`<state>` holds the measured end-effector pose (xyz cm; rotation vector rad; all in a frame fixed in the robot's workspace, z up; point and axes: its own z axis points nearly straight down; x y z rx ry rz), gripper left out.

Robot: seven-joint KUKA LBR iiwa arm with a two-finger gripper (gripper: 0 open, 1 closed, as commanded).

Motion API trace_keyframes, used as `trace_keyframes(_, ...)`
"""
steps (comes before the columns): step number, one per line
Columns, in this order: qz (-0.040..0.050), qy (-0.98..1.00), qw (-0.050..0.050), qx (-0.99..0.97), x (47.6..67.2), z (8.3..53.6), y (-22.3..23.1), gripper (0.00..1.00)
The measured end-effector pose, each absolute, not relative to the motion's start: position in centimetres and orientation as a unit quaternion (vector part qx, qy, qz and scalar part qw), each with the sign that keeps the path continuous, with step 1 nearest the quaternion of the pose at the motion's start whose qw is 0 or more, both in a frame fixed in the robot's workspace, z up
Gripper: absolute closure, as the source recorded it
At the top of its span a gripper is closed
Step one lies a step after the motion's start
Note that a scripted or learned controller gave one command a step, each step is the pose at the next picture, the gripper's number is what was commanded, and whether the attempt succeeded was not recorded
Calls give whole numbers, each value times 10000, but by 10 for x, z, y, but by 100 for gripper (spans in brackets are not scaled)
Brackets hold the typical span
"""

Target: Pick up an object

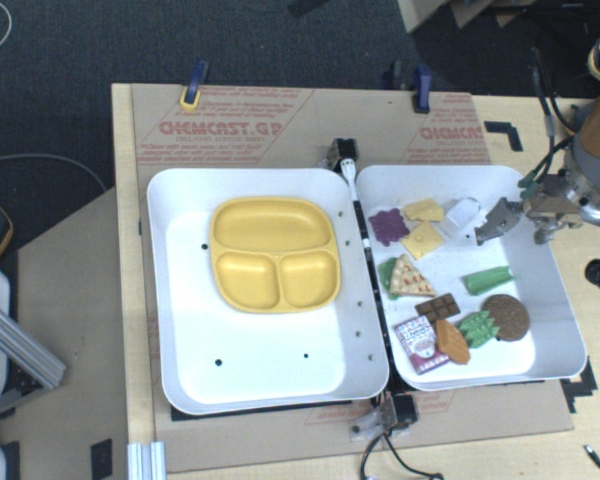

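The right white bin [565, 318] holds several toy foods: a purple grape bunch [388, 226], two yellow cheese pieces [421, 239], a small white piece [463, 213], a green bar [487, 279], a pizza slice [410, 279], a brown cookie [506, 316] and a purple packet [416, 340]. My gripper [522, 225] hangs over the bin's right upper part, just right of the white piece and above the green bar. Its fingers [495, 219] stand apart, open, with nothing between them.
The left white bin [180, 298] carries a yellow divided plate [275, 251]. Both bins rest on a cardboard sheet [280, 118] held by clamps at the back. A cable and the arm [585, 158] come in at the right edge.
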<state>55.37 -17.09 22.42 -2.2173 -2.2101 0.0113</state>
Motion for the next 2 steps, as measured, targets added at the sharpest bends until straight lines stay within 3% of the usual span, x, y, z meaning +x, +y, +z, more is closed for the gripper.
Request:
trace_keyframes(1,-1,-7071,-5,-7071,556,231,-171,0)
trace_keyframes(2,14,-7073,25,-7069,566,179,-172,0)
